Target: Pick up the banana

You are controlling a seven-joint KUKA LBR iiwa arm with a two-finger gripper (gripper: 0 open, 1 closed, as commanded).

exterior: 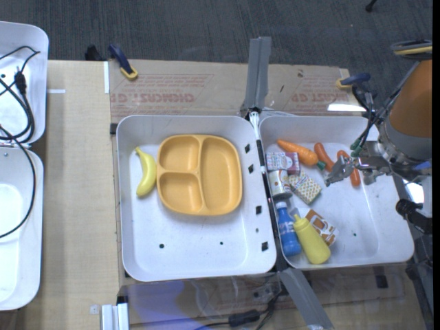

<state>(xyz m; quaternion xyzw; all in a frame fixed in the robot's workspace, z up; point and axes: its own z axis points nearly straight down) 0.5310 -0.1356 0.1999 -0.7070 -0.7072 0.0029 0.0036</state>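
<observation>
the banana looks light, curved and smooth; best pinched mid-body. the tool hovers well apart, its opening unclear.

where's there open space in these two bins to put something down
Left bin: a wide bare strip along the near wall, below the yellow plate and banana. Right bin: bare floor at the near right corner. Crowded: its left side, around the blue bottle and mustard bottle.
</observation>
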